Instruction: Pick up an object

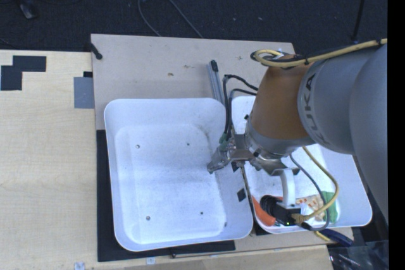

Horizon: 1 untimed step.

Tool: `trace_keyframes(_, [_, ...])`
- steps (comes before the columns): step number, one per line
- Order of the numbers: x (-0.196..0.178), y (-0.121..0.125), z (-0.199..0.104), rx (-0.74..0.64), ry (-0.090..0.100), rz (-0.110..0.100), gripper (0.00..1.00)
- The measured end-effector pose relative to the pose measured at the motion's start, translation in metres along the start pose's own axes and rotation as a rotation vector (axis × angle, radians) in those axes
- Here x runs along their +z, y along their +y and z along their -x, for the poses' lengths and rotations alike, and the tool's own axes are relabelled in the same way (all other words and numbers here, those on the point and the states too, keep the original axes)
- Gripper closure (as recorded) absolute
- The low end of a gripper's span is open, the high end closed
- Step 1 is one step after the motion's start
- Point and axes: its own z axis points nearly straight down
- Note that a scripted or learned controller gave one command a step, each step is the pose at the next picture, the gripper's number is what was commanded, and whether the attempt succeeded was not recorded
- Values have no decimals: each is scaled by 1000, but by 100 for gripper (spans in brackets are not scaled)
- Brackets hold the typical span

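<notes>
Entry: pick-up pending, with no object showing in the gripper you are watching.

The gripper (pixel 219 160) is hanging low at the shared wall between the left bin (pixel 126 136) and the right bin (pixel 354 196). You cannot tell whether it is open or closed. Candidate objects, an orange piece (pixel 262 212) and a green piece (pixel 330 199), are lying at the near end of the right bin, apart from the gripper and partly under the arm (pixel 297 104). By this reading, you are still waiting on reaching, gripping and lifting.
</notes>
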Motion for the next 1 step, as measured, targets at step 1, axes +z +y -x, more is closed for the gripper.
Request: trace_keyframes(1, [0,28,7,6,-2,0,0])
